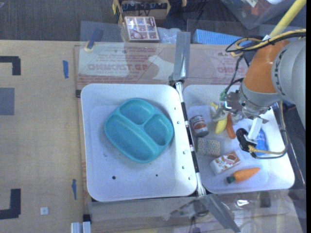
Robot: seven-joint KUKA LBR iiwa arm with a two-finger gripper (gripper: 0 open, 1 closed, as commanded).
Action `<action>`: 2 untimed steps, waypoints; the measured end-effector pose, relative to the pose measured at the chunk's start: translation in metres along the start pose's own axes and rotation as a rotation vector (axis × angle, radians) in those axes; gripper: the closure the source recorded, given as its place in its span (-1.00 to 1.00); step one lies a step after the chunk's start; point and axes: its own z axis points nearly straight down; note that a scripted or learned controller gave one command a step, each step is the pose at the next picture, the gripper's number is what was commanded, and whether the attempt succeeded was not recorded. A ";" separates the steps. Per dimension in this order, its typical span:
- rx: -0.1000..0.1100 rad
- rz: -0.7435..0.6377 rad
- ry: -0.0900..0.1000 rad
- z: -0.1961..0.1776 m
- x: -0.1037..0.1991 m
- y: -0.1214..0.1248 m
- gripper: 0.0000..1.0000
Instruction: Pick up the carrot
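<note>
The carrot [244,174] is lying in the right bin [286,176] near its front edge, long axis running left-right, green top leftward. The gripper [232,114] is hovering farther back, above a yellow item [221,125]; its finger opening I cannot tell.

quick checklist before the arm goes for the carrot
1. Orange carrot with green top in view, near front of right white bin: ok.
2. Carrot top free of clutter: ok.
3. Small white and red carton close beside carrot, may get bumped: not ok.
4. Gripper above carrot: not ok, it sits further back over yellow and orange items.
5. Finger state: cannot tell.
</note>
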 end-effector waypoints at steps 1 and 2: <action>0.022 -0.145 0.000 -0.072 0.014 0.051 1.00; 0.022 -0.146 -0.002 -0.082 0.014 0.051 1.00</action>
